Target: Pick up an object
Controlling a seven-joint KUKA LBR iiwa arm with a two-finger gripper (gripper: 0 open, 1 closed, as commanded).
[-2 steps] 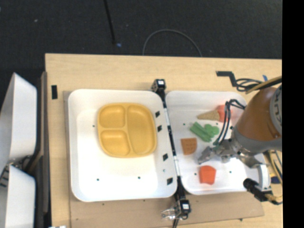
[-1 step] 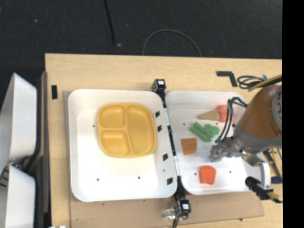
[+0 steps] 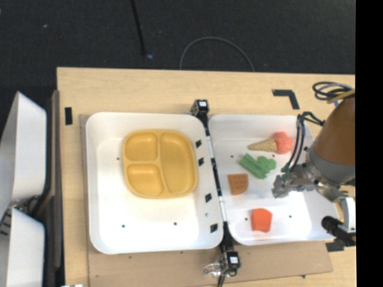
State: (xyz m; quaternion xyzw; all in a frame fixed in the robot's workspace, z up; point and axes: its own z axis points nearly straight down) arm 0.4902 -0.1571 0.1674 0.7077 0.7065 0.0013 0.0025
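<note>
I had one fixed camera to work from, mounted above the surface point(image 3: 149, 88) and looking down on it at a slant. It stood far enough back to take in both white bins whole: the left bin point(image 3: 102, 220) lay near the middle of the frame, and the right bin point(image 3: 239, 130) sat just beside it, toward the frame's right. Beyond the left bin, the surface's far edge crossed the upper part of the picture, with dark floor point(image 3: 90, 23) above it. The arm point(image 3: 338, 142) came in from the right of the right bin, cut off by the frame.
</note>
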